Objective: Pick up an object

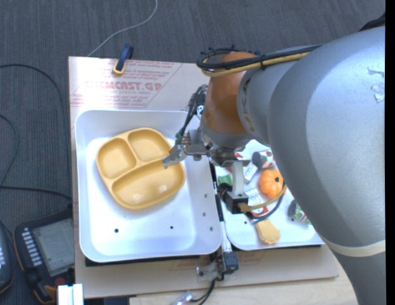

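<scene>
Gripper (173, 157): reaching over the yellow divided plate (140, 168) at its right rim; finger state, cannot tell.
Plate: lying mid left bin (95, 234).
Risk: wide shallow rim is likely slipping free.

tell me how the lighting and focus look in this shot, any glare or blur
Camera view: light is even and soft, with a faint shadow under the yellow divided plate in the left bin. A mild sheen shows on the plate's large compartment. The grey arm close to the lens looks soft and smooth, while the plate and the small orange pumpkin are fairly sharp. The gripper is near the plate's rim.
</scene>
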`<state>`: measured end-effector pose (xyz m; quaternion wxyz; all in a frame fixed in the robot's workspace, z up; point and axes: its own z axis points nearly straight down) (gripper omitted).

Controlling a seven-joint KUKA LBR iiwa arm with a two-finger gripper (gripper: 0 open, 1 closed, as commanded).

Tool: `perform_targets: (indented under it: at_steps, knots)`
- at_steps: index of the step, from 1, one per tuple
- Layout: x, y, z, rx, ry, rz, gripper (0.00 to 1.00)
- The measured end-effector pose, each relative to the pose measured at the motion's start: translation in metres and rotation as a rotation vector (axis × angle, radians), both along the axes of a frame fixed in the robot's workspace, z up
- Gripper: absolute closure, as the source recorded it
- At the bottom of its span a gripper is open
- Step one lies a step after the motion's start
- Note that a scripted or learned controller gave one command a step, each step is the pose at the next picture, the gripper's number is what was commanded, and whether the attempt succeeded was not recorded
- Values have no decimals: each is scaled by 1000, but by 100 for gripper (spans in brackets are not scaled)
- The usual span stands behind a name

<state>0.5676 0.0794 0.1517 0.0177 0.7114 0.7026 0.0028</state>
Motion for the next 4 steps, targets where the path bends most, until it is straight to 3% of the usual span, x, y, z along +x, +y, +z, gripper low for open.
perform_targets:
  at_steps: [4]
  knots:
    - [-1, 0, -1, -2, -6, -1, 0]
